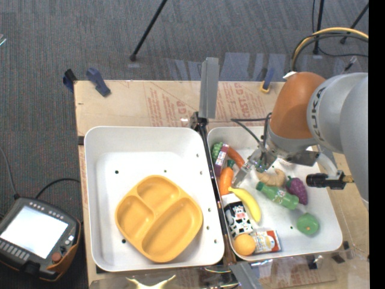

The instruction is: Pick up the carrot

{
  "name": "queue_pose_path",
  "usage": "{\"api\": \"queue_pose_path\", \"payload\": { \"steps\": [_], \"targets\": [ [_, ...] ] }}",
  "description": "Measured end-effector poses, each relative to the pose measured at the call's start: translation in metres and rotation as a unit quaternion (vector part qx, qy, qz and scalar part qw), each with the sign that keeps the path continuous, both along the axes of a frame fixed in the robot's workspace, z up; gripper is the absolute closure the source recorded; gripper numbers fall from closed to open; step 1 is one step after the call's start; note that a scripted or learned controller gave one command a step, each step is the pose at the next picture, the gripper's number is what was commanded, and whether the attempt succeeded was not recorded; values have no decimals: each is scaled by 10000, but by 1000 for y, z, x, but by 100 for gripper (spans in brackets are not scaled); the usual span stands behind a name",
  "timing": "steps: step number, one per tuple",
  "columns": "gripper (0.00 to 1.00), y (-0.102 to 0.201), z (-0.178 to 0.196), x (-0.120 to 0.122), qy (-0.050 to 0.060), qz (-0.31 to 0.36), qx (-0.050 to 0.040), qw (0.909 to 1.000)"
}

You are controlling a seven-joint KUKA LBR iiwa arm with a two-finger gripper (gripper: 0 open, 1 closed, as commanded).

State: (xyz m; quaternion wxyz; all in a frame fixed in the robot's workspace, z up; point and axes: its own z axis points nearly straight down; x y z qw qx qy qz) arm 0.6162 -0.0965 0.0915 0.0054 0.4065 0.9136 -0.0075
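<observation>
Arm [328, 116]: enters from the right, orange band above the wrist, bent down into the right bin [328, 236]. Gripper [249, 168]: low over the bin's left part, fingers slightly parted, nothing seen between them; tips just beside the carrot.

Carrot [225, 180], one: orange, tapered, lying just left of and below the gripper, against the bin's left wall. A second orange piece [235, 157] lies just above the gripper; kind unclear.

Near the gripper, one each: banana [249, 202] below, green bottle [278, 195] lower right, purple grapes [297, 189] right, beige piece [274, 177] right, milk carton [237, 215] below, orange [244, 244] farther below, green fruit [307, 224] lower right.

Left bin [102, 161], far left: one yellow divided plate [159, 217].
</observation>
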Motion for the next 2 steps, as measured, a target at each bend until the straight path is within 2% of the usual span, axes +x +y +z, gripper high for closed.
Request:
{"api": "queue_pose_path", "payload": {
  "steps": [1,2],
  "targets": [
    [0,5,-3,6,19,-598,59,9982],
    [0,7,-3,-27,11,-1051,82,9944]
  ]
}}
